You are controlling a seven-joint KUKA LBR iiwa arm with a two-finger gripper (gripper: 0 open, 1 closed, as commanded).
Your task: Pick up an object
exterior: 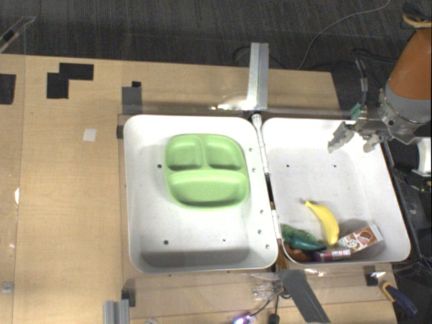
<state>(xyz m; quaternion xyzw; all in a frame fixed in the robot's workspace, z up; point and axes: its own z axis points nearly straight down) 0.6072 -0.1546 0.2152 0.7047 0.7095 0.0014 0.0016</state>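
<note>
The end effector (354,138) is hanging over the far right corner of the right bin (297,174), fingers spread apart and gripping nothing. Well away from it, against the bin's near wall, the banana (325,221) is lying beside a green vegetable (300,237) and a small packet (360,237). The banana is likely light, smooth and easily bruised, so its thick middle is probably offering the best hold. The arm (410,79) is reaching in with its wrist tilted toward the bin.
</note>
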